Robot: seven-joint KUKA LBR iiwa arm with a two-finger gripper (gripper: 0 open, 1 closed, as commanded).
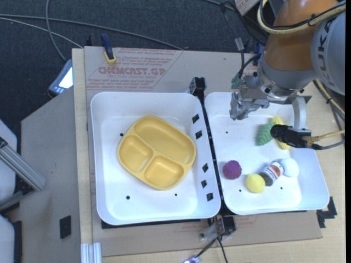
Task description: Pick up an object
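Gripper (240, 112) hangs over the far-left part of the right bin (307, 197), above bare white floor. Open or closed: can't tell, the wrist body blocks the view. Nothing visibly held.

Candidates are all in the right bin, all on the near or view-right side of the gripper:
- green knobbly object (265, 135): closest, just to view-right of the gripper and slightly nearer the camera. A yellow piece (277, 123) sits touching or right behind it, partly hidden; can't tell what it is.
- purple ball (232, 169): almost straight toward the near edge from the gripper, on its own, clear floor around it.
- yellow ball (255, 183): further out, near-right, touching or just beside a small white bottle-like thing (276, 170) with a dark red-brown band. That one lies on its side, long axis running up toward view-right.

Left bin (107, 163) holds a yellow divided plate (156, 152), well apart from the gripper, across the wall between the bins.

Judgement: no grasp yet, approach phase. Key relation: nothing lies under the gripper, so it needs a sideways shift before going down. Shortest shift is view-right to the green object, but its yellow neighbour crowds it. The purple ball looks the cleaner target: isolated, round, no axis to line up. Risk there is that it rolls away if the close lands off-centre.
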